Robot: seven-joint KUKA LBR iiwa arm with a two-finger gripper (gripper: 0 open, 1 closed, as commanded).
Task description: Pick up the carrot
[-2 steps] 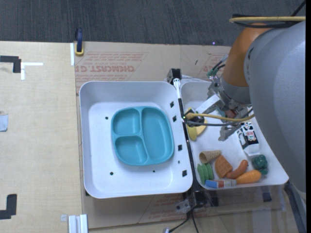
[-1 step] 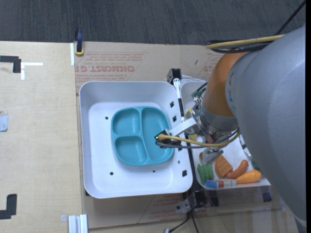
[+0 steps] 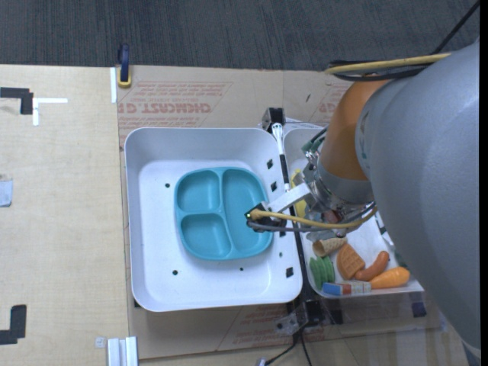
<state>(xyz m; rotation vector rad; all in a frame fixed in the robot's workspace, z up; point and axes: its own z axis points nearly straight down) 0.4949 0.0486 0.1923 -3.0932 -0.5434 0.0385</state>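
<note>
Reaching in from the right, the grey arm [image 3: 435, 166] bends over the right bin [image 3: 372, 239], with its orange band [image 3: 354, 128] just above the wrist, and the wrist points down. The gripper [image 3: 328, 204] sits under the wrist and is mostly covered by it, so I cannot tell if it is open or closed, or if it has hold of something. The carrot [image 3: 390, 278] lies in the same bin, apart from the gripper, toward the near right corner, just beside a reddish sausage [image 3: 375, 265].

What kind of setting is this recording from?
Probably a robotics lab test bench: a grey arm reaches over two white bins on cardboard, one holding a blue divided plate, the other toy food including a carrot.
</note>
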